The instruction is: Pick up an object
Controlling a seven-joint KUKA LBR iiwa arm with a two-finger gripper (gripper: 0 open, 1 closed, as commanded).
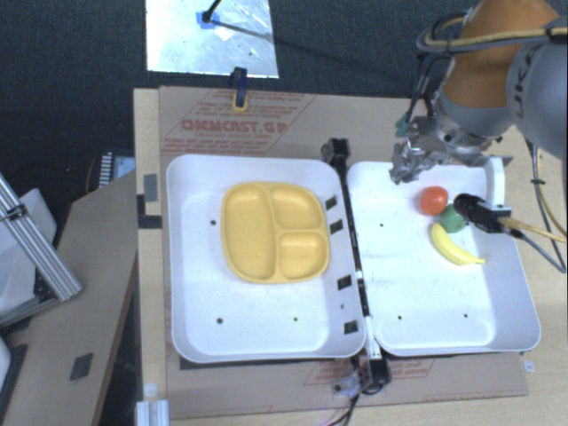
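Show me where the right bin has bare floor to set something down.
The right bin is bare across its near half and left side, from the divider to the banana. Its far right corner is crowded: tomato, a green item, banana, with the end effector above.

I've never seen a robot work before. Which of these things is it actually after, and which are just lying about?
Part of the job:
gripper
tomato
banana
green object
right bin

Just lying about:
yellow divided plate
left bin
cardboard sheet

Divided plate point(273, 232) in left bin point(191, 322); tomato point(432, 201), banana point(455, 245) in right bin point(444, 327).
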